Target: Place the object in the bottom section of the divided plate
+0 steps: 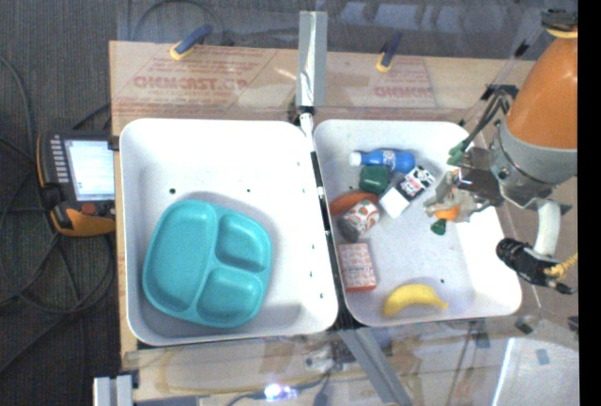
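Observation:
A teal divided plate (208, 261) lies in the left bin (141, 150), toward its front left. Its one large section is on the left and two smaller sections are on the right. My gripper (454, 197) hangs over the right side of the right bin (488, 301), low above the floor. A small orange and green piece (445, 216), like a toy carrot, lies right under the gripper's tip. Whether the gripper touches it I cannot tell.
The right bin holds a blue bottle (383, 159), a green item (373, 178), a black-and-white cube (416, 181), a white block (394, 203), a small can (360, 217), a red box (357, 265) and a banana (414, 300). A metal divider (309, 66) stands between the bins.

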Controlling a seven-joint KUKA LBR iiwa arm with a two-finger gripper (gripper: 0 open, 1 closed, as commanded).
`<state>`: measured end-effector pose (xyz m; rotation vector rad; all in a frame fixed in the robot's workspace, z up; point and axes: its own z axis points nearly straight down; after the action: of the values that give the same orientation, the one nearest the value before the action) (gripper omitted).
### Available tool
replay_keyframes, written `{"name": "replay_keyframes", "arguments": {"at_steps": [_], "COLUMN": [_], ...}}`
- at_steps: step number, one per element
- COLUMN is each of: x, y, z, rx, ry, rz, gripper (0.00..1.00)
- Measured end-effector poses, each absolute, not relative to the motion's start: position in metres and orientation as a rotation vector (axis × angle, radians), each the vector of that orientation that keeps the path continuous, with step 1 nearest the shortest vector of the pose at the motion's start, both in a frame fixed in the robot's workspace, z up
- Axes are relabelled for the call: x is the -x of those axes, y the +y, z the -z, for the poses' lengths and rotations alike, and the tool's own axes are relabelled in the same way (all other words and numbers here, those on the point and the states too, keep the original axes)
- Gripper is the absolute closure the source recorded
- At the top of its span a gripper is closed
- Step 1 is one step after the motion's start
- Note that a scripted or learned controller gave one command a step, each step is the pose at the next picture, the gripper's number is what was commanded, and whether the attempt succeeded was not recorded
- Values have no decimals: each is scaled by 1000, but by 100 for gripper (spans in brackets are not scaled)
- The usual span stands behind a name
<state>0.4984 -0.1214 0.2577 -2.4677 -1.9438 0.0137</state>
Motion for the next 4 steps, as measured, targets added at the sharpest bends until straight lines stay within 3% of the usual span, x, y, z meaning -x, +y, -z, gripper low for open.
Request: {"name": "replay_keyframes", "arguments": {"at_steps": [1,2,3,4], "x": [-490,-484,-555,-554], "y": [-53,22,90,158], "z": [-189,-180,-205,-208], "rx": [2224,1973,2071,2007], "ry": [-2209,-2436,-2358,-2414], "rz": [-7,-7,-11,-13], "gripper": [100,100,100,100]}}
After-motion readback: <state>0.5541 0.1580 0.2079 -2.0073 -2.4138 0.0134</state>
